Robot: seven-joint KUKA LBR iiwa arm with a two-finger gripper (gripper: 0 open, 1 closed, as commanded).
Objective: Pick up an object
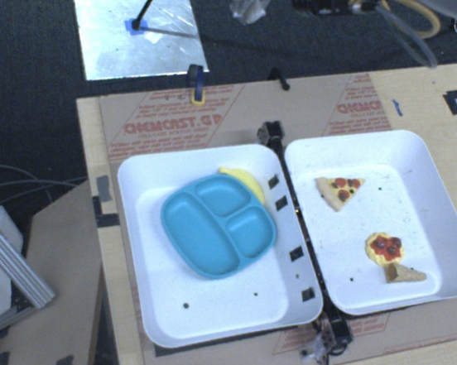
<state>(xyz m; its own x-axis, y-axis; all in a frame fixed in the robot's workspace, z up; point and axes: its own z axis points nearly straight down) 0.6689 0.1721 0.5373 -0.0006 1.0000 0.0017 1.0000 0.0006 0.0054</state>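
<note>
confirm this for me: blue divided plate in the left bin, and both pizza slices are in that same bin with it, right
Not quite. The blue divided plate is in the left bin, but the two pizza slices lie in the right bin, as the camera view shows. A yellow thing peeks out from behind the plate in the left bin.

Shiny foil sheet (pixel 140 29) top left on dark floor; aluminium frame (pixel 0 257) at left edge w/ cables.

Blue tray (pixel 219 235): three compartments, flat, tilted askew, centre of left bin. Yellow item (pixel 246 181): partly under tray's far right corner. Pizza slice (pixel 339 190): right bin, far left part. Second pizza slice (pixel 391 256): right bin, near edge, centre.
</note>
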